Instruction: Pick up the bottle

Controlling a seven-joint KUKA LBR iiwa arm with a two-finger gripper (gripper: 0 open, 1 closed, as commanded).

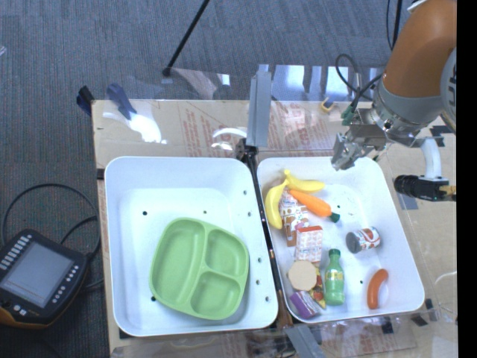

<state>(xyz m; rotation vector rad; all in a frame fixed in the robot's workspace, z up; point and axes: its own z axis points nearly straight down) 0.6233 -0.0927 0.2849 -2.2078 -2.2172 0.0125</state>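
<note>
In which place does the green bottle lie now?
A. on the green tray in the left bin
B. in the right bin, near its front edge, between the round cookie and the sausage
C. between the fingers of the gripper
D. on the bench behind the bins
B: the green bottle lies in the right bin, with the cookie on one side and the sausage on the other, far from the gripper.

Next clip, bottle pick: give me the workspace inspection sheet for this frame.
Surface: two white bins side by side, right bin crowded.
Job's thing: green bottle lying near the right bin's front, apart from the gripper.
Clutter: banana, carrot, can, sausage, small cartons; green divided tray in the left bin.
Gripper: gripper above the right bin's back edge, holding nothing visible.
Cables: black cables looping by the wrist.
Surroundings: teach pendant on the carpet.
</note>
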